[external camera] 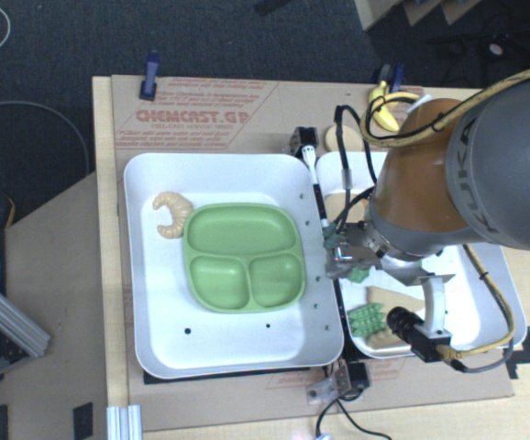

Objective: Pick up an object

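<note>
Since the arm's wrist hides the jaws, whose state I cannot tell, it should settle squarely over the green toy (367,319) in the right bin (485,314).

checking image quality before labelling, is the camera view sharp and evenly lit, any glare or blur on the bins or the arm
Camera view: left bin, green tray and croissant are sharp and evenly lit with soft shadows; mild glare on the white plastic; the arm sits close to the lens, looks slightly soft, and shades the right bin.
</note>
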Motion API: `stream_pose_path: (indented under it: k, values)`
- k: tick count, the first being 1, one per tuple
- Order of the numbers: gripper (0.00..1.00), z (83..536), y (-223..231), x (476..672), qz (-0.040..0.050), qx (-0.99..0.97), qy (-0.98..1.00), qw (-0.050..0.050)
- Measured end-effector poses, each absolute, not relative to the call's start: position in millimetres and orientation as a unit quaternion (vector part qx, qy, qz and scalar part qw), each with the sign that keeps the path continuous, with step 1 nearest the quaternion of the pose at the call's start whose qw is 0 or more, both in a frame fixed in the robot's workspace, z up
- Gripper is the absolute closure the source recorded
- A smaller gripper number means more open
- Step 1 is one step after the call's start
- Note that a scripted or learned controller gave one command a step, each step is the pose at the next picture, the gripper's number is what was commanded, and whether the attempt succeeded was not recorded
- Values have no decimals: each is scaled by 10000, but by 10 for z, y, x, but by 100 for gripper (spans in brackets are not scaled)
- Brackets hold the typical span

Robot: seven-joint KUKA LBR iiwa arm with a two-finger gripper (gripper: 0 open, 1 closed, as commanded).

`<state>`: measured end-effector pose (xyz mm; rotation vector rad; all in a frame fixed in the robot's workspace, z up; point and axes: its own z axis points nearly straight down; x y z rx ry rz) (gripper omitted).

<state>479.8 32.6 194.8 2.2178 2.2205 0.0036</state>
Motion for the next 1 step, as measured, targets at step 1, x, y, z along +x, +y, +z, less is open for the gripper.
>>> stream_pose_path:
  k: [1]
  values:
    - [100, 2046, 327, 4803, 16, 7065, 7077, 25]
